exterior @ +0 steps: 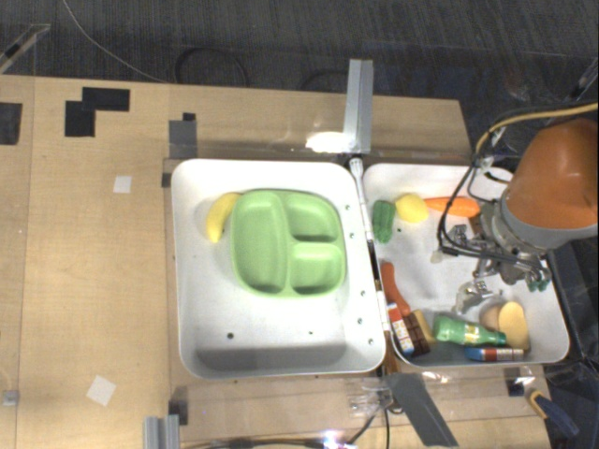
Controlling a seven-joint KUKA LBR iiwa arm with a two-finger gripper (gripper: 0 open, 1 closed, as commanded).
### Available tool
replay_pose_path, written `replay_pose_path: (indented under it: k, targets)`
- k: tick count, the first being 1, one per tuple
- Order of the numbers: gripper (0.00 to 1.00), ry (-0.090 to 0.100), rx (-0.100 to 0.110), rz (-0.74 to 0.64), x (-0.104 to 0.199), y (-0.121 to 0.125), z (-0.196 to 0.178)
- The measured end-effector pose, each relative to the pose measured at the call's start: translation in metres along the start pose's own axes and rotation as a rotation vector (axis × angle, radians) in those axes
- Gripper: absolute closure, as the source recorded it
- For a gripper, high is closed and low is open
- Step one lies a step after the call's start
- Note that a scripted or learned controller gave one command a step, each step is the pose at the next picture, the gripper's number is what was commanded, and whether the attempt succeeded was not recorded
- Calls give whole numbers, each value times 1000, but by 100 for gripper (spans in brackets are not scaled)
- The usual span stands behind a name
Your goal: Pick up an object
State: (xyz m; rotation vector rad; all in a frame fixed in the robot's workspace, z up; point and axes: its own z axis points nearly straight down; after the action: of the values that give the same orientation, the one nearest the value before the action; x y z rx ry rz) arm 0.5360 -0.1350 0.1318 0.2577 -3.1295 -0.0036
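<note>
Arm over the right bin (pixel 559 340)
Tool (pixel 475 297) low beside the green bottle (pixel 465 330); cannot tell its state

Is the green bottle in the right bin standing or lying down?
Lying down: the green bottle rests lengthwise on the right bin floor, beside the gripper.

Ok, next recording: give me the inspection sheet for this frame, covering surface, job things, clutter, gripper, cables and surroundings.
Surface: wooden bench bearing left bin and right bin.
Job's things: right bin holds green pepper, lemon, carrot, brown sauce bottle, green bottle, marker, tan egg-like item.
Clutter: left bin holds green divided plate and banana.
Gripper: gripper low over right bin, near green bottle.
Cables: black cable and yellow cable at the arm.
Surroundings: dark carpet.
</note>
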Motion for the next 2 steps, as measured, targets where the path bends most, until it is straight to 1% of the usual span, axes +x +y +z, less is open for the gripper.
replay_pose_path:
  k: [1, 2]
  targets:
    - [0, -16, 7, -86, -89, -50, 42]
    - [0, -14, 5, -126, -68, -1, 42]
